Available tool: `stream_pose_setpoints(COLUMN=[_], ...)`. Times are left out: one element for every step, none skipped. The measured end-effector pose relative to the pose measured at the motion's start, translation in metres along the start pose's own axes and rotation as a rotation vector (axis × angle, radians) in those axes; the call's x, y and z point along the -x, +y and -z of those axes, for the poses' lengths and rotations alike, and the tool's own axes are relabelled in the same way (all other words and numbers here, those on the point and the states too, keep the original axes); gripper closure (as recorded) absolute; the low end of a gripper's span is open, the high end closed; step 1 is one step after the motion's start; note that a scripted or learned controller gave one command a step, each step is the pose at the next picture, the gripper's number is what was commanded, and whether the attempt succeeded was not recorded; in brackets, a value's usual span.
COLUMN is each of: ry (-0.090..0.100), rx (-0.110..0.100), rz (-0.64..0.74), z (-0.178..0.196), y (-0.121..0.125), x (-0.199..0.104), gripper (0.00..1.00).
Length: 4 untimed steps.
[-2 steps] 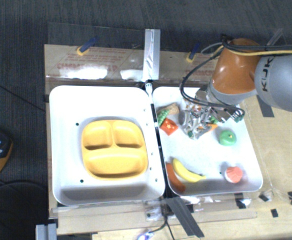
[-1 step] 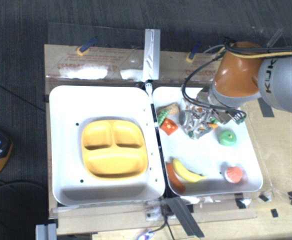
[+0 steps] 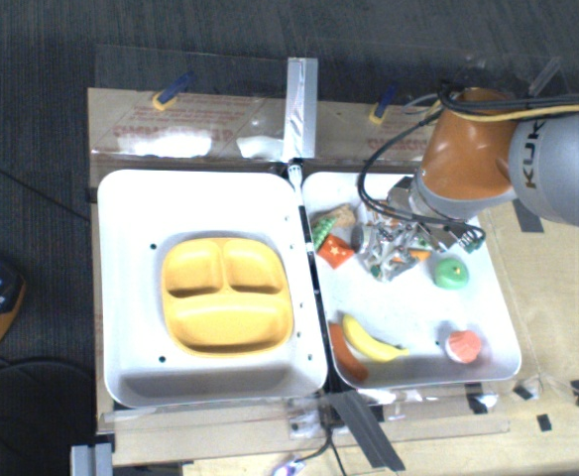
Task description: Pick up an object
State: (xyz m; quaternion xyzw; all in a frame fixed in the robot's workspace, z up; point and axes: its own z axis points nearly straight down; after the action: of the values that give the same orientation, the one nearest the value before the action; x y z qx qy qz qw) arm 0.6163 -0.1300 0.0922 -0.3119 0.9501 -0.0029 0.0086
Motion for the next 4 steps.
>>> stream_pose_setpoints(ry=[-0.003,0.004,-0.004,0.008], rx=[-0.002,-0.004,-0.006,0.001], rz=[-0.135,-0.091,-0.242,-0.251], z=[0.002,0.001,0.002,0.001], y=[0.017,0.031,0.048,0.044], x=[-0.039,-0.012,-0.022,-0.014], gripper=[0.00,0.00,0.00,0.00])
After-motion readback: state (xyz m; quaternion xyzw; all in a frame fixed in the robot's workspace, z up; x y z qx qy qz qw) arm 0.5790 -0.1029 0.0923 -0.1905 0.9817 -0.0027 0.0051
